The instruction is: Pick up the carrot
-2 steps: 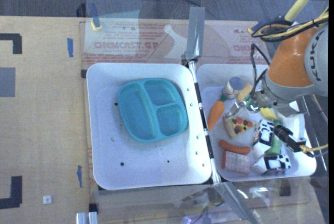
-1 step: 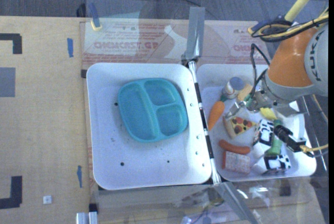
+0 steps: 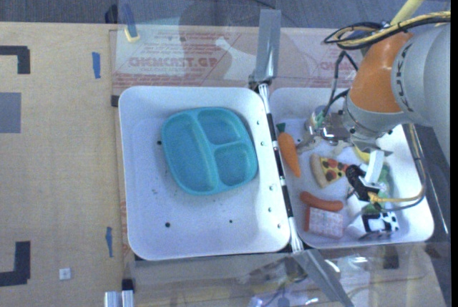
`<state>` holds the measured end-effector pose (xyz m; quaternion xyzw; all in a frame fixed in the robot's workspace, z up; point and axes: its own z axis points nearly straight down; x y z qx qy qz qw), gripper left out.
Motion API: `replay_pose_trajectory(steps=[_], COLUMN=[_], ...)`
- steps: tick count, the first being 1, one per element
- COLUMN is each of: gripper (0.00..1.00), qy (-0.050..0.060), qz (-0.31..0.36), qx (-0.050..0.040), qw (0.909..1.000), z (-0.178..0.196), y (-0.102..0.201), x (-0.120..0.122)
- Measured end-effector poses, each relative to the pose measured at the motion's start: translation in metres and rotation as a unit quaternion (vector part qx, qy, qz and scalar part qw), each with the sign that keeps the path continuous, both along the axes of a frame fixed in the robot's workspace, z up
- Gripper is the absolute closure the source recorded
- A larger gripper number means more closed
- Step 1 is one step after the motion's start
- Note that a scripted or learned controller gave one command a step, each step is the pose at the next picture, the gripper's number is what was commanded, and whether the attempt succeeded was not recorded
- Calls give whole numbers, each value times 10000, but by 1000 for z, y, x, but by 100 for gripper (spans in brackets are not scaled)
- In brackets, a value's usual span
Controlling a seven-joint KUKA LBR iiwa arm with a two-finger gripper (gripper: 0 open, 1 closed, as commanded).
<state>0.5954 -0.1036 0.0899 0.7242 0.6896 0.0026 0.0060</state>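
Carrot (image 3: 289, 154) lies untouched at the left edge of the right bin (image 3: 422, 216), hard by the divider. Whether the gripper (image 3: 320, 128) is spread or closed cannot be told. Nothing is seen in its grasp. From it the carrot lies just to the left and lower in the view, long axis running roughly top to bottom. Farther out sit a pizza slice (image 3: 327, 170) and a sausage (image 3: 321, 201).

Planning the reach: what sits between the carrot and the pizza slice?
Bare white bin floor in the camera view; the carrot and pizza slice lie apart, with the sausage lower down.
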Motion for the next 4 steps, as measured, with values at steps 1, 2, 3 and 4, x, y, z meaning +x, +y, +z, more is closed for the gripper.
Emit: replay_pose_trajectory(steps=[1,2,3,4], gripper=[0,0,100,0], qy=[47,5,-17,-16], qz=[-22,-271,-284,-284], qx=[21,4,-13,-12], qw=[10000,9996,9996,9996], z=[15,0,12,12], y=[-11,9,6,7], x=[-1,-12,-11,-11])
